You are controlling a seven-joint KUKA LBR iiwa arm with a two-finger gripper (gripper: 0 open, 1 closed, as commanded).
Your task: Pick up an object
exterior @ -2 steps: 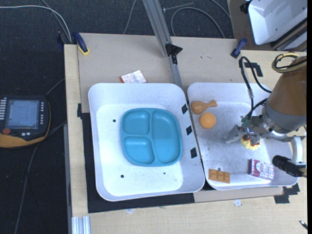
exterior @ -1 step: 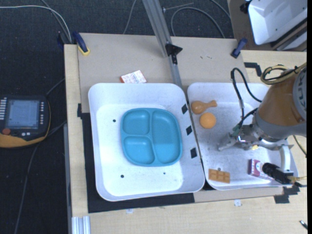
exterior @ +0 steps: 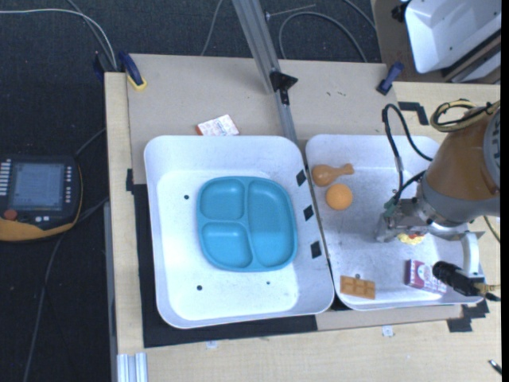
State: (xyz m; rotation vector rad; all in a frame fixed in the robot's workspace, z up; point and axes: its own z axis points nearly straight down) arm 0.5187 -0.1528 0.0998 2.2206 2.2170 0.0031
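My gripper (exterior: 395, 228) is low in the right bin (exterior: 362, 253), near its middle right, with the orange-banded wrist above it. A small yellow and red object (exterior: 415, 234) lies right against the gripper's right side, partly hidden by the arm. To the left lie an orange ball (exterior: 339, 197) and a tan drumstick-shaped toy (exterior: 329, 173). A brown waffle-like block (exterior: 358, 287) rests by the bin's front rim. A maroon box (exterior: 421, 276) sits at the front right.
The left bin (exterior: 171, 213) holds a blue divided plate (exterior: 245, 222). A small red and white packet (exterior: 217, 126) lies on the bench behind that bin. A metal pole (exterior: 274, 70) slants up from between the bins. Cables run near the arm.
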